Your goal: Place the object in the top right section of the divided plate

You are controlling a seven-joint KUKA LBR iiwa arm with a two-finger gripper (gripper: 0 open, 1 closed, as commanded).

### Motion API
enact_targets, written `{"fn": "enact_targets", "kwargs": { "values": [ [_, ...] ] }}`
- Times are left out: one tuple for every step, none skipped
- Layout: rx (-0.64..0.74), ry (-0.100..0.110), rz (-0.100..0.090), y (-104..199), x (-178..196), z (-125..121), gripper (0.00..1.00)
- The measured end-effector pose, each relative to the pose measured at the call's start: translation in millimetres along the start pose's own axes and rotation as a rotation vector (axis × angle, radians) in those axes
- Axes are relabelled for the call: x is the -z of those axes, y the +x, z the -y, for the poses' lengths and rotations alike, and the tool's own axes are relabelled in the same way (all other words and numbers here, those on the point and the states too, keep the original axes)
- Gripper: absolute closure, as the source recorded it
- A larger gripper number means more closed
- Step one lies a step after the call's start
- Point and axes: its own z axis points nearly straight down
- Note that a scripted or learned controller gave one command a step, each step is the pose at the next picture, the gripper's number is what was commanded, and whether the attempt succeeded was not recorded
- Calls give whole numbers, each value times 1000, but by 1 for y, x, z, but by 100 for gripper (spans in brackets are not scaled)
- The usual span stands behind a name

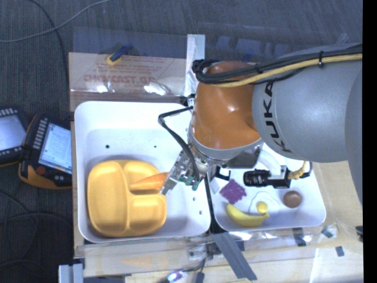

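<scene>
I see the yellow divided plate (106, 202) near in the left bin (129, 128). Over the ridge between its right sections, the gripper (171, 183) pinches an orange carrot (146, 183) by its right end. Released here, I judge it could roll into the near section rather than the far-right one

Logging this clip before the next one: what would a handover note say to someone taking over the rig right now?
Gripper: low over the left bin, at the right rim of the yellow divided plate; open or shut cannot be told.
Carrot: over the plate's top right section, its thick end at the gripper; resting or held is unclear.
Done: the carrot is at the target section.
Left: confirm it is released and lying inside that section, then lift the arm away.
Banana and other toy foods lie in the right bin.
</scene>
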Motion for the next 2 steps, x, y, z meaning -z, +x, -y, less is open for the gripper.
{"fn": "enact_targets", "kwargs": {
  "values": [
    [292, 0, -1, 4, 6, -7, 100],
    [479, -1, 0, -15, -5, 23, 100]
  ]
}}
